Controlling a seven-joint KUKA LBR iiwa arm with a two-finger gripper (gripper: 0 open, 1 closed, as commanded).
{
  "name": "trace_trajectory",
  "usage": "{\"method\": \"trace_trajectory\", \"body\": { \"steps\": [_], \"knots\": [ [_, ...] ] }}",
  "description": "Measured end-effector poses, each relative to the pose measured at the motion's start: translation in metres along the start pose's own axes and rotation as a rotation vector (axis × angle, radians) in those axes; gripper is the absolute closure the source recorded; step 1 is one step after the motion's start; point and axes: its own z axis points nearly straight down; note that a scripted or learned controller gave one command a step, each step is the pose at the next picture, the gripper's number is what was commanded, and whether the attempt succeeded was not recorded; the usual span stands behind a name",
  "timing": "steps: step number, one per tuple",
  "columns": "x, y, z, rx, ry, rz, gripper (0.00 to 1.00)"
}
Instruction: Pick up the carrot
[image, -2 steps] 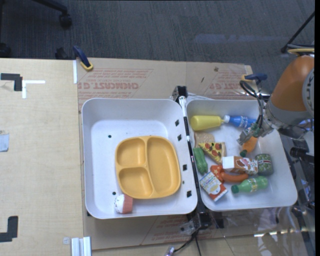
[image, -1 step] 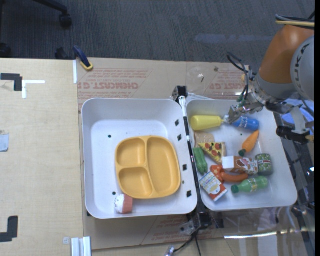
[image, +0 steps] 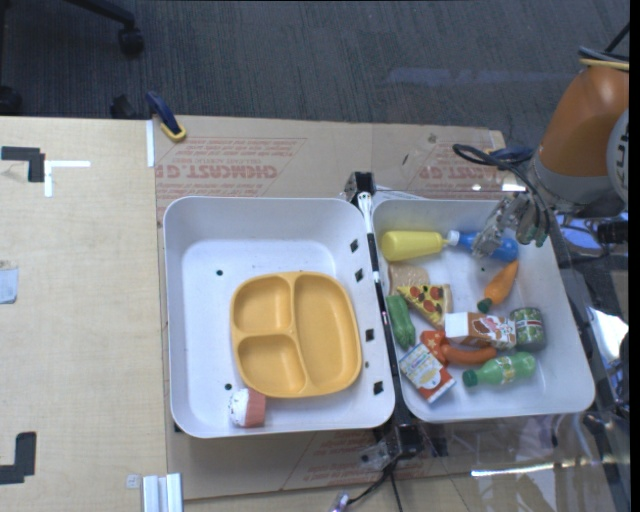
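Two-finger gripper (image: 497, 240) hovers near right bin's (image: 572, 330) far edge, apparently just above orange carrot (image: 499, 284); finger state indeterminate.

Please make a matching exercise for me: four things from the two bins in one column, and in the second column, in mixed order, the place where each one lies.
Things:
1. carrot
2. yellow divided plate
3. yellow bottle
4. green bottle

Places:
A. middle of the left bin
B. near the front edge of the right bin, lying on its side
C. at the back of the right bin, lying on its side
D. right bin, just below the gripper, beside a blue item

Pairs: 1-D, 2-A, 3-C, 4-B
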Motion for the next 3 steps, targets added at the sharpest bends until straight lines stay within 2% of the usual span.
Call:
{"method": "trace_trajectory", "body": {
  "steps": [1,2,3],
  "knots": [
    [0.000,0.000,0.000,0.000,0.000,0.000,0.00],
    [0.064,-0.014,0.034,0.000,0.005,-0.004,0.00],
    [0.072,-0.076,0.033,-0.006,0.008,0.110,0.00]
  ]
}}
